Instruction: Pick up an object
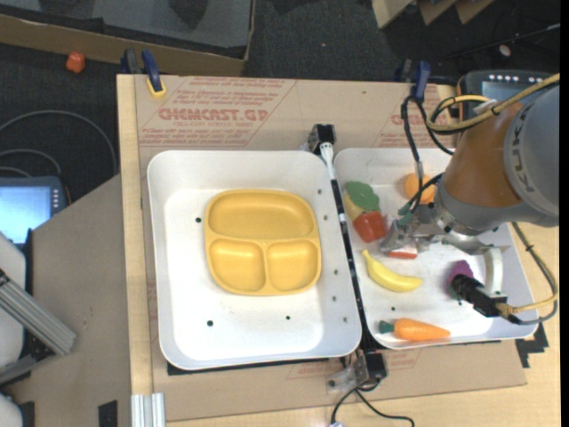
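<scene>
My gripper (404,237) reaches into the right bin (507,323) from the right, low over its middle. Just left of its tip lies a red object (370,227) with a green piece (362,194) behind it. A thin red thing (402,254) lies right under the tip. A yellow banana (391,274) rests in front of it. A carrot (421,330) lies near the bin's front edge. A purple object (460,272) sits under the arm's wrist, and an orange item (411,185) shows behind it.
The left bin (178,318) holds a yellow divided plate (262,240). A black cable and clamp (322,137) sit at the ridge between the bins. The bulky arm (498,167) covers the right bin's back right part.
</scene>
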Tool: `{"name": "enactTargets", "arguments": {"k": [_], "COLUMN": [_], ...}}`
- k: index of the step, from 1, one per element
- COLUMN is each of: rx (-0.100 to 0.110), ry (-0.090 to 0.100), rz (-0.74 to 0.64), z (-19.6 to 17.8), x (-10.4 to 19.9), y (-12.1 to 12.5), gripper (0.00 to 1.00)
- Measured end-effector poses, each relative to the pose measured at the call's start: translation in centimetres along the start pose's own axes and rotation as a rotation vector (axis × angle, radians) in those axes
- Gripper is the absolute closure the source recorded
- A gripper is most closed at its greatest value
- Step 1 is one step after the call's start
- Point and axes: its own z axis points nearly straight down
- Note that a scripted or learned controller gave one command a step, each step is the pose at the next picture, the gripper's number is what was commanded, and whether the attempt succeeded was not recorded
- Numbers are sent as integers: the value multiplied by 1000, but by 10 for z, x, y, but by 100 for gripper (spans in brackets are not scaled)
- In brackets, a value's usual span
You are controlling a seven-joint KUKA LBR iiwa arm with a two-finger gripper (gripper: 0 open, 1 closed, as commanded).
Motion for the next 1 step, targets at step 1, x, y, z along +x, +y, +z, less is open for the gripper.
{"name": "enactTargets", "arguments": {"k": [1], "rx": [-8], "ry": [2], "rz": [-8], "z": [-96], "x": [54], "y": [32], "gripper": [100]}}
